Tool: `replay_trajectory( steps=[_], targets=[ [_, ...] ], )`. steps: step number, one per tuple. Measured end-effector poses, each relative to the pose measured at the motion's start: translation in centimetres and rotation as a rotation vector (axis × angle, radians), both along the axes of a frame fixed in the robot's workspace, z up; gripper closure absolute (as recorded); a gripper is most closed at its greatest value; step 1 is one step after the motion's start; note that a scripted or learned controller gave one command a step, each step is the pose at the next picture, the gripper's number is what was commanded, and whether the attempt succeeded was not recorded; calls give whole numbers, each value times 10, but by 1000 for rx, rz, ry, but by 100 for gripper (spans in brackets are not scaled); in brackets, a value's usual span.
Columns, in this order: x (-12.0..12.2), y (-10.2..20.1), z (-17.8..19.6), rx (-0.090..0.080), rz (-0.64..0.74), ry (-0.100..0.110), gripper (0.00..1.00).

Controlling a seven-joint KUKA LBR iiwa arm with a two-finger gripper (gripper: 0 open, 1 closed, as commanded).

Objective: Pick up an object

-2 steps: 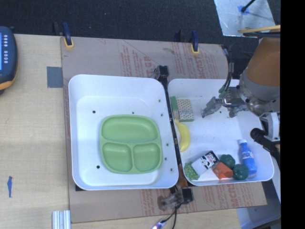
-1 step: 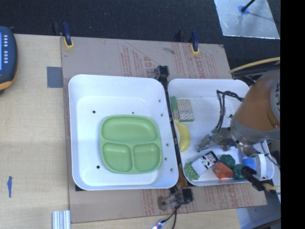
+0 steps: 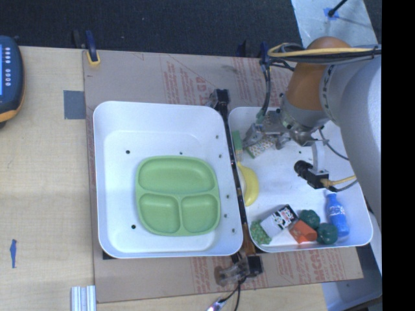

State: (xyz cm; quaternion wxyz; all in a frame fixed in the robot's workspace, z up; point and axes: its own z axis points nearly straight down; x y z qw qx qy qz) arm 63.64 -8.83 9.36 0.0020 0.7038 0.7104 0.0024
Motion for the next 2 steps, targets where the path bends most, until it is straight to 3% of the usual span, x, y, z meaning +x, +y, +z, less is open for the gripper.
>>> replay_trajectory(
  steps=[1, 2],
  targets=[
    [-6, -4, 8, 1, -1, 22, 100],
    [-72, 16, 104, 1, -7, 4, 100]
  ],
)
